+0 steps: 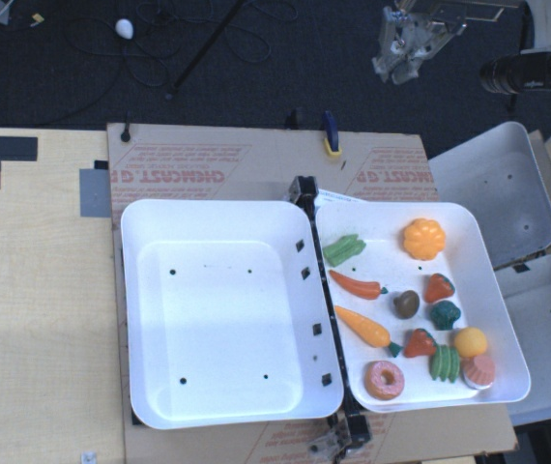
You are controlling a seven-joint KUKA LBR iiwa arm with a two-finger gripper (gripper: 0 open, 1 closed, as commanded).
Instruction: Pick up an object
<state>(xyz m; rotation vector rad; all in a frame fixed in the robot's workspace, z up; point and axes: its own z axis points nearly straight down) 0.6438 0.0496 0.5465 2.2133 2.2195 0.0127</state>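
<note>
I see gripper (406, 54) far right above bench, grip state unclear; toy food fills right bin (493, 259).

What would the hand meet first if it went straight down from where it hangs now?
Probably the dark floor beyond the bench: the hand hangs past the far edge of the right bin. Depth is unclear, so it is a guess.
</note>
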